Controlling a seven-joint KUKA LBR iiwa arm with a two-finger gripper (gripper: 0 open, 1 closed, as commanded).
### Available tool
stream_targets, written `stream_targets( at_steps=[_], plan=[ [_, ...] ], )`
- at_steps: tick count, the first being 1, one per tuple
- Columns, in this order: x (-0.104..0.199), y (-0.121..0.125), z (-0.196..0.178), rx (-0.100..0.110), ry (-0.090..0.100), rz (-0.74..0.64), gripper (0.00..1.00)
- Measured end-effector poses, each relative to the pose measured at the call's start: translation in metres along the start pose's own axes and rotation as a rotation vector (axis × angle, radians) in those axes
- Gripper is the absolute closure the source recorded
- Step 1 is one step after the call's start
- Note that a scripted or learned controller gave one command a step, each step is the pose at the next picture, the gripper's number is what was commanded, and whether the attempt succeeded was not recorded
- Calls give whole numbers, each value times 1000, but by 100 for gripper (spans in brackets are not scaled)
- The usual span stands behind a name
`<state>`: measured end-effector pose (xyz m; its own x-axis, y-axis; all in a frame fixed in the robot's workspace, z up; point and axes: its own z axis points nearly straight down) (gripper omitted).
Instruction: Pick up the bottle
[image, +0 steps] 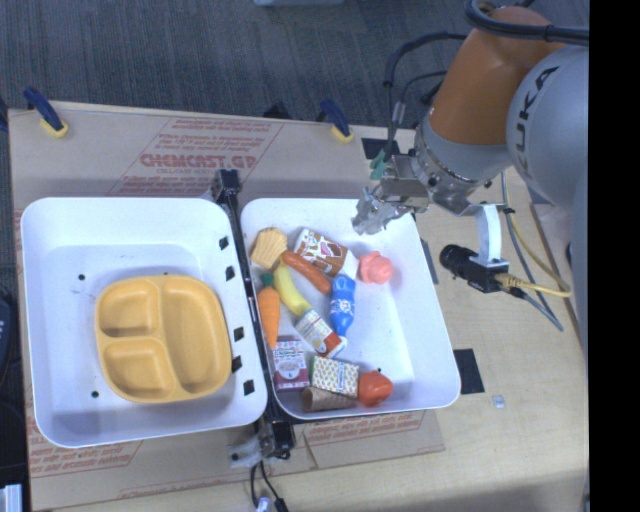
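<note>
- Looming closest to the lens, the grey arm (540, 100) with its orange band is reaching in from the right, and it is by far the biggest thing in sight.
- Spreading beneath everything, the surface (520, 440) is carrying a sheet of printed cardboard (200, 150) with two blue clamps at its far edge.
- Sitting on the left, the left bin (60, 230) is holding a yellow divided plate (160, 335) (three compartments, lying flat).
- Lying beside it and touching along the middle, the right bin (425, 330) is holding a jumble of toy food.
- Hanging over the far right corner of the right bin, the jaws (368, 218) are pointing down towards the bin's rim; whether they are wide or narrow I cannot tell, and nothing is showing between them.
- Resting near the middle of the right bin, the blue bottle (342, 303) is lying on its side, well apart from the jaws.
- Lying just left of the bottle, a yellow banana (290, 288) and an orange carrot (270, 318) are running lengthwise.
- Sitting just right of the bottle's far end, a pink round piece (375, 268) is resting near the bin's wall.
- Crowding the near end, small printed boxes (333, 375) and a red tomato-like piece (375, 388) are lying together.
</note>
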<state>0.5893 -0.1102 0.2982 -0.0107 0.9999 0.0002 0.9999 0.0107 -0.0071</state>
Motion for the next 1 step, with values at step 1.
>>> stream_targets(
  at_steps=[1],
  plan=[
    [25, -62, -1, -3, 0, -117, 100]
  ],
)
